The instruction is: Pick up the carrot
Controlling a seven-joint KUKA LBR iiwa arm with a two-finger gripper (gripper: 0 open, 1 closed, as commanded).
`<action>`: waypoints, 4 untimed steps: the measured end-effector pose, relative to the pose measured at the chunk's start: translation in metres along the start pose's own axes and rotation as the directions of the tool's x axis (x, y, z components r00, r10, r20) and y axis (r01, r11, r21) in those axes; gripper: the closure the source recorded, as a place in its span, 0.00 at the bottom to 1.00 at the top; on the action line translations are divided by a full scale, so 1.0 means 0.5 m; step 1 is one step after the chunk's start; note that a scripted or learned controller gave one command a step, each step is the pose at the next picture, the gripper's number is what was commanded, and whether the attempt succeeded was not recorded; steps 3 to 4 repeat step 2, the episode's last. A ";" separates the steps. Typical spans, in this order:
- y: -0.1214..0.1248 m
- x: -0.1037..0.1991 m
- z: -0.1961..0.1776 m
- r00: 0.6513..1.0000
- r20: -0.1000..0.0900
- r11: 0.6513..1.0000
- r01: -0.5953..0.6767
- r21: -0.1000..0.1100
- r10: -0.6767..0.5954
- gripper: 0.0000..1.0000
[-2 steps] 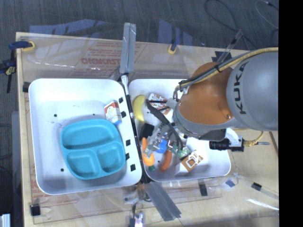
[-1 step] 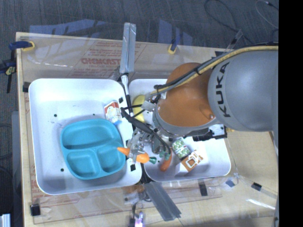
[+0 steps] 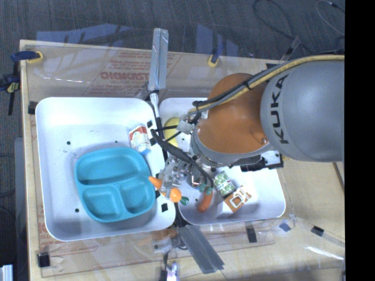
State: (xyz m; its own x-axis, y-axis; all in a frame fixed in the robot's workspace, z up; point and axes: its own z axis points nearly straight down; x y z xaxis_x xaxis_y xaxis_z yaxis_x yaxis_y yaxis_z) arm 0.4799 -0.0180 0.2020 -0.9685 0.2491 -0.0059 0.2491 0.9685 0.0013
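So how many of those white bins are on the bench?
2. The left bin holds a blue divided tray; the right bin sits beside it, partly covered by the arm. I see no more of them.

floor point(image 3: 88, 4): dark grey carpet | bench point(image 3: 76, 57): pale wood | cables point(image 3: 275, 10): on floor

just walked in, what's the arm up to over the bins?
The KUKA arm reaches in from the right, its claw low over the divide between the two white bins. An orange piece with a green tip, probably the carrot, lies in the right bin just beside the claw, next to a small box. Small orange bits sit near the rim. The left bin holds a blue divided tray. No clear grasp is visible.
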 end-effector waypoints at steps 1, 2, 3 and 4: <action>0.001 -0.004 -0.021 1.000 0.005 1.000 0.003 -0.001 -0.003 1.00; 0.052 0.006 -0.008 1.000 -0.003 1.000 0.019 0.001 -0.019 1.00; 0.052 0.006 -0.008 1.000 -0.003 1.000 0.019 0.001 -0.019 1.00; 0.052 0.006 -0.008 1.000 -0.003 1.000 0.019 0.001 -0.019 1.00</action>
